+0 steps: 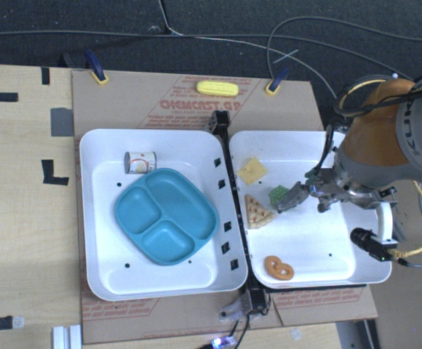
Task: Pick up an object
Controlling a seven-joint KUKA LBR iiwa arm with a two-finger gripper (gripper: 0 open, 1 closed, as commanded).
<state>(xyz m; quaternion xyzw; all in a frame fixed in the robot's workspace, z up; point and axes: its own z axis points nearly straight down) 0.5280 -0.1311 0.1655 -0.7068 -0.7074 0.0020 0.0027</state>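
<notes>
Green toy piece (279, 193) lies in the right bin (342, 267), left of centre, and from the camera view I see my claw (289, 200) right against it, reaching in from the right; whether it is wide or narrow I cannot tell. Yellow cheese slice (252, 171) sits farther back, pizza slice (257, 211) just nearer, pretzel (278, 268) near the front. The left bin (98, 267) holds a blue divided plate (165, 214) and a small can (140, 162).

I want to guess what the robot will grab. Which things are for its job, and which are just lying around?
For the job:
gripper
green piece
pizza slice
cheese piece
pretzel

Just lying around:
blue tray
small can
yellow corn
</notes>
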